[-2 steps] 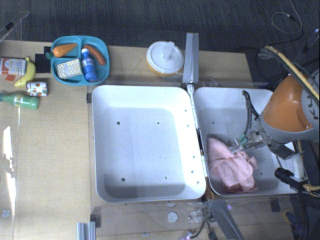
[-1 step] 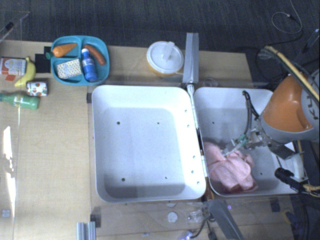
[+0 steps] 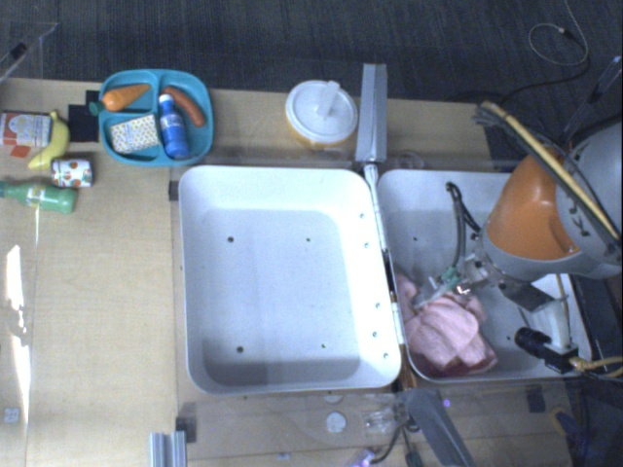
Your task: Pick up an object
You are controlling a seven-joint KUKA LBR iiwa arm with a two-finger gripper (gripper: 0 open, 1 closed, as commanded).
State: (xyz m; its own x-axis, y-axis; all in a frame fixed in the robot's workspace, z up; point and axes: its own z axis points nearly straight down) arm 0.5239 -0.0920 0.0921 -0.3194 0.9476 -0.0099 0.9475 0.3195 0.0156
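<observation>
Look at the right bin (image 3: 428, 188): your arm (image 3: 531, 217) reaches in from the right, its orange band over the bin's far side, and the gripper (image 3: 458, 282) sits low, right at the upper edge of a pink cloth (image 3: 445, 334). That cloth lies bunched in the near left corner of the right bin, close against the wall shared with the left bin (image 3: 282, 280). You cannot tell from here whether the fingers are spread or pressed together, nor whether they pinch any of the cloth; the tip is small and blurred against the fabric. On the bench beyond the bins you have a blue divided tray (image 3: 200, 115) with toy food, a white lidded cup (image 3: 321, 113), a banana (image 3: 51, 142), a small can (image 3: 71, 172) and a green bottle (image 3: 39, 197).
</observation>
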